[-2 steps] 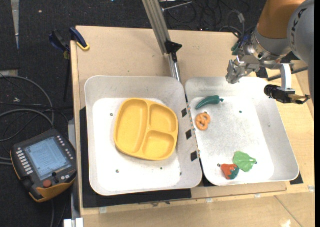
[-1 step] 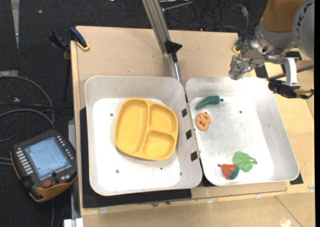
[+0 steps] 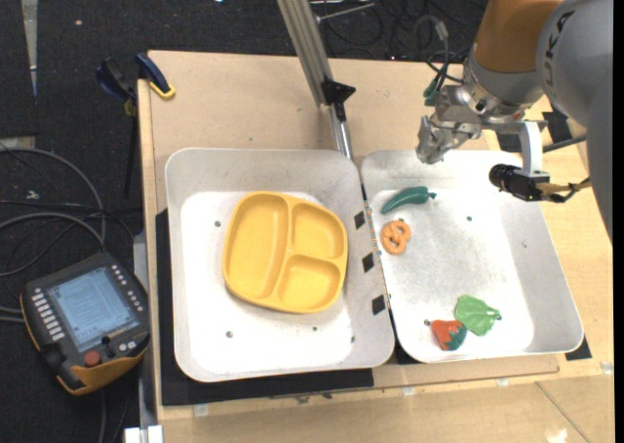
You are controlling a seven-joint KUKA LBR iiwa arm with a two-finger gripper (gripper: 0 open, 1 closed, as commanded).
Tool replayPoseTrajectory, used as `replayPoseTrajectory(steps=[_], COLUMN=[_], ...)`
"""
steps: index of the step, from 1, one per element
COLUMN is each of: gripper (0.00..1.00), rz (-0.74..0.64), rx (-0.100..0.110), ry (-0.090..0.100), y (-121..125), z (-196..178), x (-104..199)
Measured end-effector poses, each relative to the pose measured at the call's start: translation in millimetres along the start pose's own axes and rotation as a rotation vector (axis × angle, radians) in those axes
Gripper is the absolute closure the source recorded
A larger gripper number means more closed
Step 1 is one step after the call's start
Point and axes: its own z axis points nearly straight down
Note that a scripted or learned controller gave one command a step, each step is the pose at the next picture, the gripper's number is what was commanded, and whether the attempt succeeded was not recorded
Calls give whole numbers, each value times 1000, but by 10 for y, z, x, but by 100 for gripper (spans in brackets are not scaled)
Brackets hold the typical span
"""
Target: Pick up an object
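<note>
My gripper (image 3: 430,150) hangs over the back edge of the right bin (image 3: 507,236), well above its floor, with nothing seen between its fingers. Just below and left of it lies a dark green pepper-shaped toy (image 3: 408,198). An orange pretzel (image 3: 395,235) rests a little nearer, close to the bin's left wall. At the front of the same bin a light green leafy piece (image 3: 476,314) sits against a small red and orange toy (image 3: 448,334).
The left bin (image 3: 195,236) holds a yellow divided plate (image 3: 286,252). A slanted metal pole (image 3: 302,26) rises between the bins at the back. A teach pendant (image 3: 83,319) lies on the floor to the left.
</note>
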Motion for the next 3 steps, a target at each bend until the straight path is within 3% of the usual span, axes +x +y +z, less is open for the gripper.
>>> replayPoseTrajectory(steps=[1, 3], gripper=[100, 100], rz=[-1, -3], rx=[1, -2], ry=[0, 1], y=[-118, -120], z=[87, 71], x=[546, 1750])
